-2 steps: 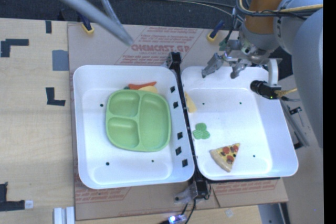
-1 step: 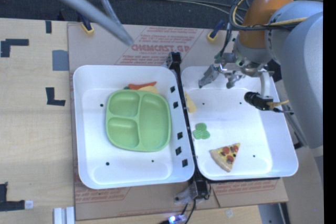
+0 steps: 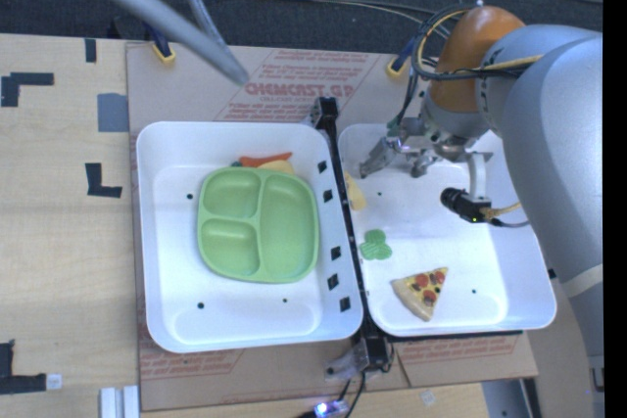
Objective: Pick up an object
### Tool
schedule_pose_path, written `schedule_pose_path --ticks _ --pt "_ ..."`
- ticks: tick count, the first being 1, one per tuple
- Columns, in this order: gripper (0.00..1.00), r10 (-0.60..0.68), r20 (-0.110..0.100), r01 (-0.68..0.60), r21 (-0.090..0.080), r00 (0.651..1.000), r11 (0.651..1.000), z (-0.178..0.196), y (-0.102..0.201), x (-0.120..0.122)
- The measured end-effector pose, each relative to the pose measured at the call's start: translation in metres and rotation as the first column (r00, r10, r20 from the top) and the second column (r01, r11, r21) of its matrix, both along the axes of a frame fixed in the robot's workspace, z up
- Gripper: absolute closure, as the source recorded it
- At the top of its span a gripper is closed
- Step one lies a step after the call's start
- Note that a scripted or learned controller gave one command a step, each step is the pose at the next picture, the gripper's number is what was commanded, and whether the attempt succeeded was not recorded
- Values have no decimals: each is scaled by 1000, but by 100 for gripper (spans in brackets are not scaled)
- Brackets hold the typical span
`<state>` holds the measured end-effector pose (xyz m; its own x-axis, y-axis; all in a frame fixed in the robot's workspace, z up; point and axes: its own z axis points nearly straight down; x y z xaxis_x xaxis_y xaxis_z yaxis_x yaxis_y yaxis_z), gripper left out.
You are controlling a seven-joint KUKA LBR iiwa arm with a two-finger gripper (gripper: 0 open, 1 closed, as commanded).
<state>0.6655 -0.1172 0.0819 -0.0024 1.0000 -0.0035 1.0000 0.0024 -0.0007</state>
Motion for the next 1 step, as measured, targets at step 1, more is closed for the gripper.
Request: schedule_pose_path --ticks 1 --pt "100 1 3 -1 1 1000 1000 14 1 1"
